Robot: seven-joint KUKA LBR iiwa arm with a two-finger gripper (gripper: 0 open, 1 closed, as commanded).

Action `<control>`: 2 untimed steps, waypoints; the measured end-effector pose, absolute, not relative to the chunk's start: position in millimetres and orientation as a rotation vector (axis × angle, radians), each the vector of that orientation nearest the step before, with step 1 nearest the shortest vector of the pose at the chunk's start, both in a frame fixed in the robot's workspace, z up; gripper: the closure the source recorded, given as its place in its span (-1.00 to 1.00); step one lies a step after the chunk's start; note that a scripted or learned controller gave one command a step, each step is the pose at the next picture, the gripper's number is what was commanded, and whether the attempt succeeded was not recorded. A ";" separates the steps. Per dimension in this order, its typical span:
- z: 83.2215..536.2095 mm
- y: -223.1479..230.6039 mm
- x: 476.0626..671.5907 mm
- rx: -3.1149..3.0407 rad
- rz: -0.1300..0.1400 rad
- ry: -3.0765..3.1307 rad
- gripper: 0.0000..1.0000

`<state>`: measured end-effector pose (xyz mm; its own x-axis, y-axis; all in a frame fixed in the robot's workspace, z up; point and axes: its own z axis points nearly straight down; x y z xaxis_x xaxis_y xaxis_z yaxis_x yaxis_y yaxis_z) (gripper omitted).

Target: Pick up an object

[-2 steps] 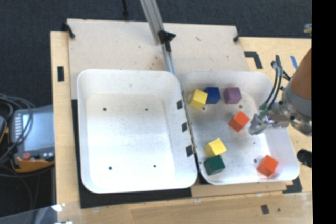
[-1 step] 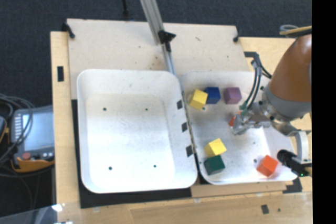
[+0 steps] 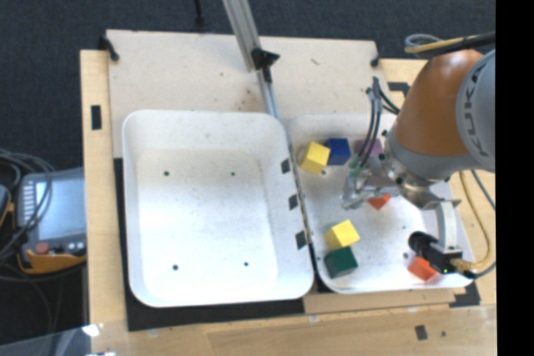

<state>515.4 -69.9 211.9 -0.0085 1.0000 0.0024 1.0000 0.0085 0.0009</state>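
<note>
We cannot tell the gripper's (image 3: 360, 193) state. A small orange block (image 3: 379, 201) lies just beside it, toward the arm; the yellow cube (image 3: 342, 233) sits near, below it in the right bin (image 3: 392, 283).

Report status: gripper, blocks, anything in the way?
Gripper low in right bin, fingers unclear. Orange block right beside it, not seen held. Yellow block and green block nearby.
</note>
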 end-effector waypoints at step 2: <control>234.3 49.7 528.0 -2.209 -0.004 -2.232 1.00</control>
